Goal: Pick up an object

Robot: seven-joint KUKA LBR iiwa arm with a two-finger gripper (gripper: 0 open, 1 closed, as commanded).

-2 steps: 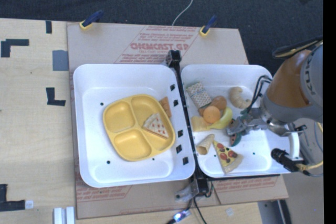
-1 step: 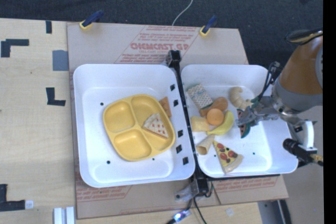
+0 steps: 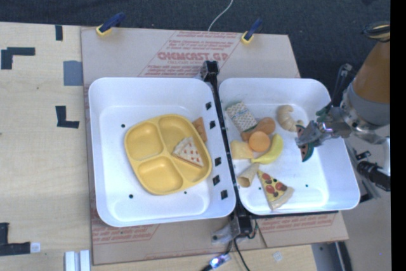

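Nearest the camera, a pizza slice lies in the right bin, with a banana, an orange round piece and a croissant clustered further back. A good pick probably means choosing a piece at the cluster's edge and descending straight over it. The gripper hovers right of the cluster; I cannot tell how its tips stand, and nothing shows between them.

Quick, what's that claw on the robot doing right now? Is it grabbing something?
Gripper: over the right bin, near the croissant; cannot be told whether it is open, closed or holding anything.
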